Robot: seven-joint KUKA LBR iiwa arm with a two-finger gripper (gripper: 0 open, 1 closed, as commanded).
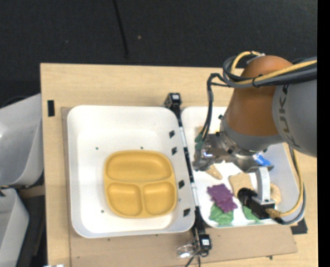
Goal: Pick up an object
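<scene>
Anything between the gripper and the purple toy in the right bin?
Nothing visible. The purple toy lies uncovered near the right bin's front, with a green piece touching its near side. The gripper hangs just behind it, over the bin's left part.

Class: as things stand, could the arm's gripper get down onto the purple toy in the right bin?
Probably yes: the purple toy lies uncovered just beside the gripper, with nothing above it, though a green piece touches it.
</scene>
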